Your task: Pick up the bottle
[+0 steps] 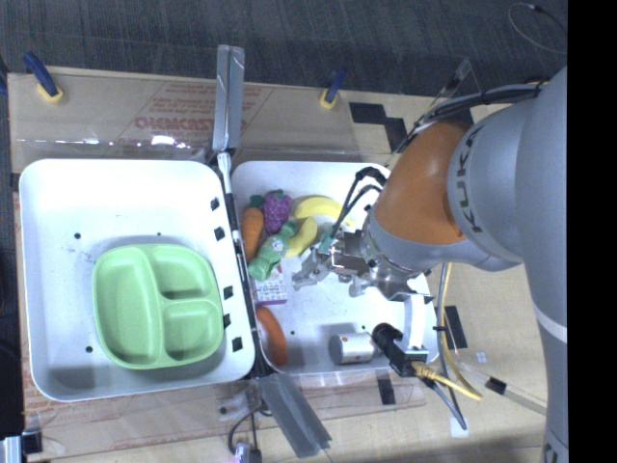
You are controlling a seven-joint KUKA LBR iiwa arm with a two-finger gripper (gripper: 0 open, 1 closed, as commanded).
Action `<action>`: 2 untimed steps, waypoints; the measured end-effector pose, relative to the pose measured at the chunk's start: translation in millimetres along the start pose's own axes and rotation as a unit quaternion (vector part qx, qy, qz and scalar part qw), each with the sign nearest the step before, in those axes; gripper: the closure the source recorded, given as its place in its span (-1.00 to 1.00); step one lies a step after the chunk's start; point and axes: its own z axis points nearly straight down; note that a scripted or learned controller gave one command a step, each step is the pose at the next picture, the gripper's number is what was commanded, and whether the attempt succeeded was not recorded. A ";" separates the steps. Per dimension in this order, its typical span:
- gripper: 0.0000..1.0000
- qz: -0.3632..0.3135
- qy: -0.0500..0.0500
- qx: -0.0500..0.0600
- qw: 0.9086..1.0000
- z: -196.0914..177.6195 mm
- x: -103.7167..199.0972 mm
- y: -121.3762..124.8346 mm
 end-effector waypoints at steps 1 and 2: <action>1.00 -0.002 0.000 0.000 1.000 -9.3 0.2 0.7; 1.00 0.025 0.000 0.000 1.000 -21.1 -51.7 98.2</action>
